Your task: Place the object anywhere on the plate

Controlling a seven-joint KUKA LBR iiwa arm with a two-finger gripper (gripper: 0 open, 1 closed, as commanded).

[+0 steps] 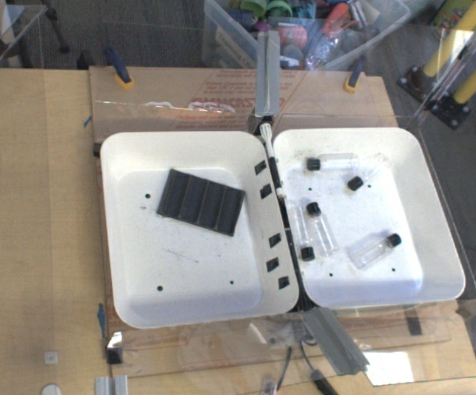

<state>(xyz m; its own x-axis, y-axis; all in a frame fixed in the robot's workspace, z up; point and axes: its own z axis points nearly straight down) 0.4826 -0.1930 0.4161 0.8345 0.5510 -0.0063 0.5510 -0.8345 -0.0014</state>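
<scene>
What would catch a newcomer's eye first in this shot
The dark ribbed plate stands out most, lying at a tilt in the left bin. Next come the clear vials with black caps scattered across the right bin. Behind both bins sits a clear tub of colourful items.

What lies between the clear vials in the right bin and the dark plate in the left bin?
The raised rims where the two bins meet, with the black clips along them. Each vial must be lifted over these to reach the plate.
</scene>
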